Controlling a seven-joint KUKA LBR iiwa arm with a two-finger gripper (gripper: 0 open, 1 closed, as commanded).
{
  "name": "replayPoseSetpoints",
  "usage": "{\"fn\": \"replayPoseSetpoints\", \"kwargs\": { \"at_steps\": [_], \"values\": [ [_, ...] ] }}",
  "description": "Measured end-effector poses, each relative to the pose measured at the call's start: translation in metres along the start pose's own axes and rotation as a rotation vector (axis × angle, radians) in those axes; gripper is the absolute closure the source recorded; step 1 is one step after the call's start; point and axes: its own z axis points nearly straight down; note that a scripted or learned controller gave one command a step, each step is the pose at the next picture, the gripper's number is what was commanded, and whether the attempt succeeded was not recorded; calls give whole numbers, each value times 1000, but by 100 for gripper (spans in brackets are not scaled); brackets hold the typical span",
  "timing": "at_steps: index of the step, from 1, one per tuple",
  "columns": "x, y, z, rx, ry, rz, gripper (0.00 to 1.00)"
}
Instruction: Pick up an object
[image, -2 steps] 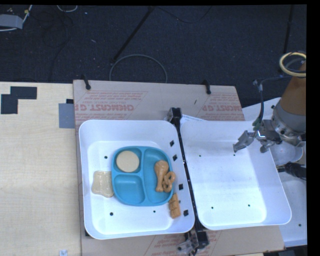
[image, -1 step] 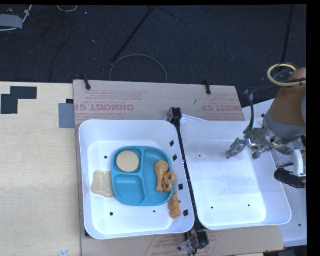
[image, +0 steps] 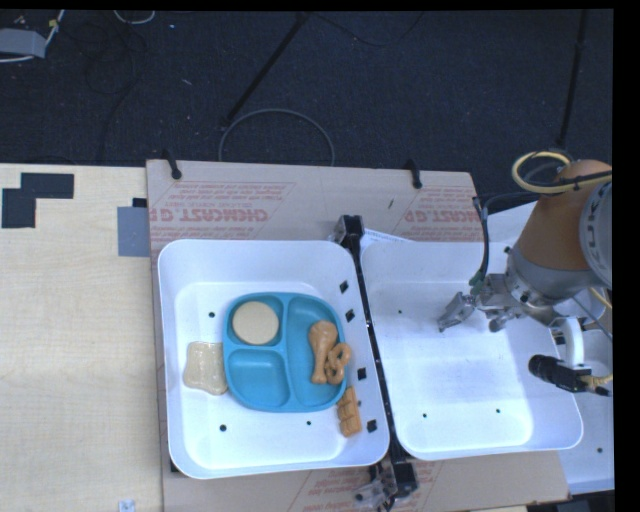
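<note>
The tool hung over the far right part of the right bin, and every candidate for picking lay to its left, across the divider in the left bin. That leftward offset was the relation the coming move would turn on: the arm, entering from the right, would probably have to cross the shared rim between the bins before it could descend on anything.

Whether the tool's metal fingers were spread or pressed together could not be told; they showed as a small grey cluster. Nothing was visible between them, so no grasp could be claimed.

The left bin held a blue compartment tray. In its far left compartment sat a round tan disc. In its right compartment lay a tan twisted piece, its long axis running roughly far to near. The near left compartment showed bare blue.

Outside the tray, a pale bread-like slab rested on the bin floor just beside the tray's left edge. A small orange-brown piece lay by the tray's near right corner, close to the divider, and judged by position it was the item nearest the tool.
</note>
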Motion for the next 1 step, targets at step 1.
{"fn": "replayPoseSetpoints", "kwargs": {
  "at_steps": [1],
  "values": [
    [1, 0, 30, -2, -1, 1, 0]
  ]
}}
